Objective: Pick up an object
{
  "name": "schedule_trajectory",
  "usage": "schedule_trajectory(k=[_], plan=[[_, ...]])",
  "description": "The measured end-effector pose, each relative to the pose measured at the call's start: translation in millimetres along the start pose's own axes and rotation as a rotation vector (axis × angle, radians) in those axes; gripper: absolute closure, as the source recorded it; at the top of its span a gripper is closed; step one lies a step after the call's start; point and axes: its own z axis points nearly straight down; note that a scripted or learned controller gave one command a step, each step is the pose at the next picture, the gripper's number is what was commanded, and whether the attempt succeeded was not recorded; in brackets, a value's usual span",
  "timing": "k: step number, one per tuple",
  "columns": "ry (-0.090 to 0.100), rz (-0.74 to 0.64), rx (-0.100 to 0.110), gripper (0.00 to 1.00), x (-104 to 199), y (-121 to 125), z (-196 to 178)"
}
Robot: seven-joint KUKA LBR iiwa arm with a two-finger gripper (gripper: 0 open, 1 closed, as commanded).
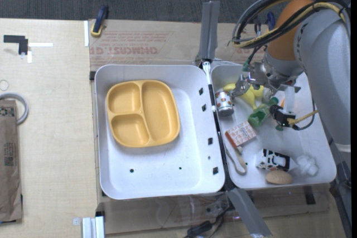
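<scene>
Objects fill one bin [326, 145]; one yellow tray [143, 113].

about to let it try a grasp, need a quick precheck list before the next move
1. Gripper over the right bin: ok, at its far left end.
2. Target under gripper: cannot tell; yellow item, metal can and green block crowd together there.
3. Object already held: cannot tell.
4. Cables clear of objects: not ok, a loop hangs low over the bin.
5. Tray in the left bin out of the way: ok.
</scene>
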Motion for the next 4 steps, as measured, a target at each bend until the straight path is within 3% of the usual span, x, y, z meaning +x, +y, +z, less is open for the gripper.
schedule_trajectory(k=[1, 4], plan=[[-0.001, -0.099, -0.008, 0.0, -17.0, 4.3, -1.1], [-0.001, -0.1, -0.008, 0.0, -16.5, 4.4, -1.1]])
